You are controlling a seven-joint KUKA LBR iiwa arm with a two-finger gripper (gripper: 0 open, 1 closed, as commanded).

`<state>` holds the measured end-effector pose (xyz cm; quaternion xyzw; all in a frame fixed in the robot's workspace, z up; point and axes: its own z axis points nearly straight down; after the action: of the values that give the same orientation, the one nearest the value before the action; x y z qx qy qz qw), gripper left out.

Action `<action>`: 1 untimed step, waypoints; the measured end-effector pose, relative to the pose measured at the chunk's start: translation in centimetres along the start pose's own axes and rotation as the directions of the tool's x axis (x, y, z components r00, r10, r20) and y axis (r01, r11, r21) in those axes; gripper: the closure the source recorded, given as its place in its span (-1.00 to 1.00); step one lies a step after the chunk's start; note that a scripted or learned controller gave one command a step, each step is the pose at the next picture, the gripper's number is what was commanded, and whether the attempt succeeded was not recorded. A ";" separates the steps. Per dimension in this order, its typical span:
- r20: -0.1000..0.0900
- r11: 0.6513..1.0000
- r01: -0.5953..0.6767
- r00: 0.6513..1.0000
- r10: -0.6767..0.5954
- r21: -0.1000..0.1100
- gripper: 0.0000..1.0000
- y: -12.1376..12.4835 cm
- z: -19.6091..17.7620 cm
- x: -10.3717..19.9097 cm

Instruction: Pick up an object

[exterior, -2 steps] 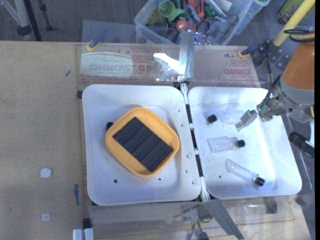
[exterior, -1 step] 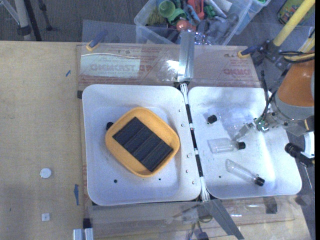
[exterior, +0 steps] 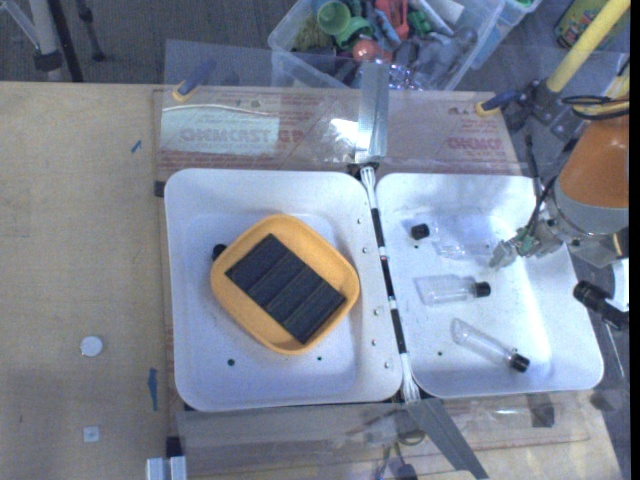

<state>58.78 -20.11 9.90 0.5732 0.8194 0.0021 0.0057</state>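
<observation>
Clear vial (exterior: 452, 290) lies near, left-below claw (exterior: 503, 252) | right bin (exterior: 560, 368) | claw state: cannot tell

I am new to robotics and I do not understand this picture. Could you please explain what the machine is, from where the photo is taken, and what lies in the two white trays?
The photo comes from one fixed camera above the bench, looking down at a slant. The grey and orange shape at the right edge is a robot arm; its small gripper hangs over the right bin. I see nothing between its fingers, so it seems to hold nothing.

The left bin holds a yellow square tray with a dark grid. The right bin holds three clear vials with black caps. Behind the bench stands a clear box of colourful toys.
</observation>
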 end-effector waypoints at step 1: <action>0.000 1.000 0.000 1.000 0.000 0.000 -1.00 0.0 0.0 0.0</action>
<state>58.77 -20.11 9.90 0.5732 0.8194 0.0021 0.0056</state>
